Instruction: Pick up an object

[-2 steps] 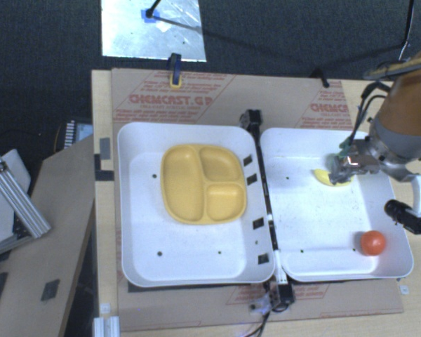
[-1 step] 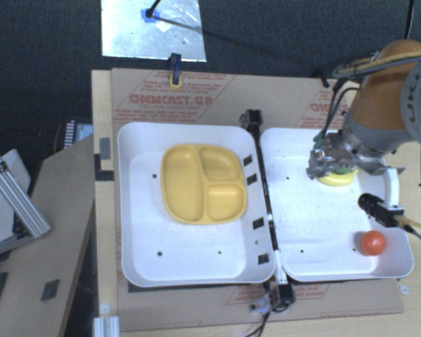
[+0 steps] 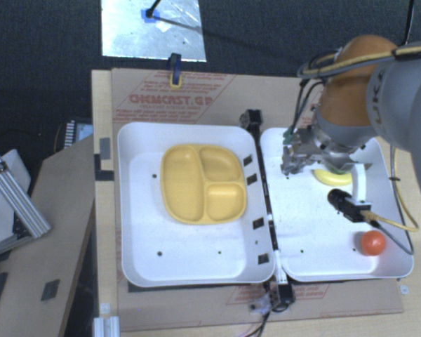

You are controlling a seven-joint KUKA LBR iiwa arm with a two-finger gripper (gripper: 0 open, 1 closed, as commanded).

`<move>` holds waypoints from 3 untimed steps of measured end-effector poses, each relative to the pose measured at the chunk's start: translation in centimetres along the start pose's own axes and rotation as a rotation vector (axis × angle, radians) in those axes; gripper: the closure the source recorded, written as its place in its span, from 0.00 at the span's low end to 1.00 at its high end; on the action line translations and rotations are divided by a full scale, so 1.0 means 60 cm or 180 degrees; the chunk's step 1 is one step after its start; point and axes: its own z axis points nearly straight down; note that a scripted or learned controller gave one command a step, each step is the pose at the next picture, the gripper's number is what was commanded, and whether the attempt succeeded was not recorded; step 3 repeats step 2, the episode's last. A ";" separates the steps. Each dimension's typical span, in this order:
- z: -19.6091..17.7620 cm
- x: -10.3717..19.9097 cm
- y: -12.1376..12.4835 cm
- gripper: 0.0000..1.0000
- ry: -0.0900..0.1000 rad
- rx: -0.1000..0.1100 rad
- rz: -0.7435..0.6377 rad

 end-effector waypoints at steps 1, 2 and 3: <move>-0.019 0.074 0.029 1.00 0.0004 -0.0005 0.0000; -0.009 0.171 0.046 1.00 0.0005 0.0001 -0.0003; -0.009 0.171 0.046 1.00 0.0005 0.0001 -0.0003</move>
